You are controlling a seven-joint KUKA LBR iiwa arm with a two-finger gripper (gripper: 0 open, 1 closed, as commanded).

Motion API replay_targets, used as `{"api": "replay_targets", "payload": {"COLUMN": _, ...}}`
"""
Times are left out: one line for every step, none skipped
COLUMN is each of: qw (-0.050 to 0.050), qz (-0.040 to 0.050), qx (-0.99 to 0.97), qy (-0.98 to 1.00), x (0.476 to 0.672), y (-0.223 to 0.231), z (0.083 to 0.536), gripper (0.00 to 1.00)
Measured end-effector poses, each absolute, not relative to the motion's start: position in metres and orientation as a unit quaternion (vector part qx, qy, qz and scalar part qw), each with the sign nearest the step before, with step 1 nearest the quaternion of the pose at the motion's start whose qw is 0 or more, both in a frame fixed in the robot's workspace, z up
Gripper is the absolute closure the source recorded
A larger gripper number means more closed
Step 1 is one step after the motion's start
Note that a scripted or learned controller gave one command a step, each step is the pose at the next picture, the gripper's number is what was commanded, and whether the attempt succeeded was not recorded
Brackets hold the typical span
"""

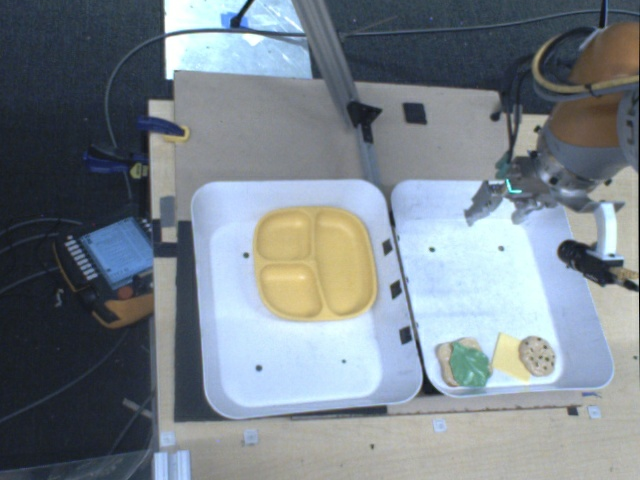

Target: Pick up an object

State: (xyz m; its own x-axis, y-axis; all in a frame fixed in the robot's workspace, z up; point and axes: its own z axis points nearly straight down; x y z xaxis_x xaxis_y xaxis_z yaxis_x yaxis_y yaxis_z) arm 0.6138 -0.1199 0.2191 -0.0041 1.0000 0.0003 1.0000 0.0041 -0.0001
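We saw two white bins side by side on the tabletop (270,118). The left bin (230,368) carried a yellow divided plate (313,263), lying flat toward its upper middle. The right bin (500,298) held three small things bunched along its near edge: a green leafy piece (468,365) lying over a tan one, a yellow cheese-like wedge (510,356) just beside it, and a speckled cookie (538,354) touching the wedge. Our arm (590,98) reached in from the right, and its pincer (497,204) hovered over the far part of the right bin, well apart from those things, fingers spread with nothing between them.
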Motion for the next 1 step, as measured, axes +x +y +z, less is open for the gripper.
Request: {"api": "replay_targets", "payload": {"qw": -0.001, "qz": -0.0006, "qx": -0.706, "qy": -0.709, "x": 0.6143, "y": -0.1199, "z": 0.2198, "gripper": 0.00}}
